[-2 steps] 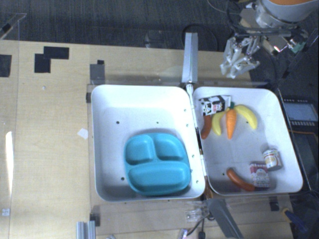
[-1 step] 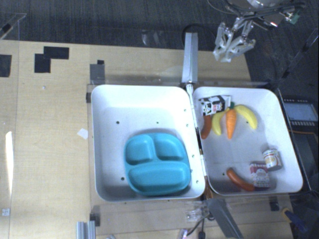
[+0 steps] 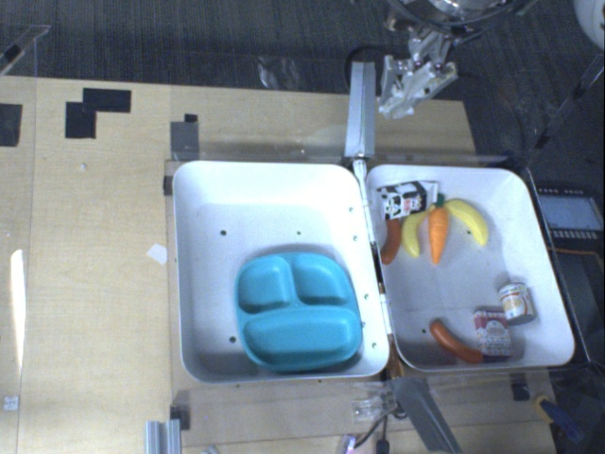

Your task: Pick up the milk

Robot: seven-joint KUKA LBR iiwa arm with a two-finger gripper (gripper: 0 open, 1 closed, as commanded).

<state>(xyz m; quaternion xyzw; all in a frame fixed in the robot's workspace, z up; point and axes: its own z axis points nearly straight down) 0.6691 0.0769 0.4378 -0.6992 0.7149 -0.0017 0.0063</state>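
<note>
The milk (image 3: 405,200) is a small carton with a black and white cow pattern. It lies in the far left corner of the right bin (image 3: 539,253), against the wall. My gripper (image 3: 408,91) hangs above the bench beyond the far rim of that bin, well back from the milk and high over it. Its two pale fingers (image 3: 392,88) stand apart, open, with nothing between them.
Close to the milk lie a carrot (image 3: 438,235), a banana (image 3: 469,221), a yellow piece (image 3: 411,238) and a brown sausage (image 3: 390,242). Nearer the front are a can (image 3: 515,302), a packet (image 3: 493,335) and another sausage (image 3: 454,340). A blue divided plate (image 3: 298,310) sits in the left bin (image 3: 203,253).
</note>
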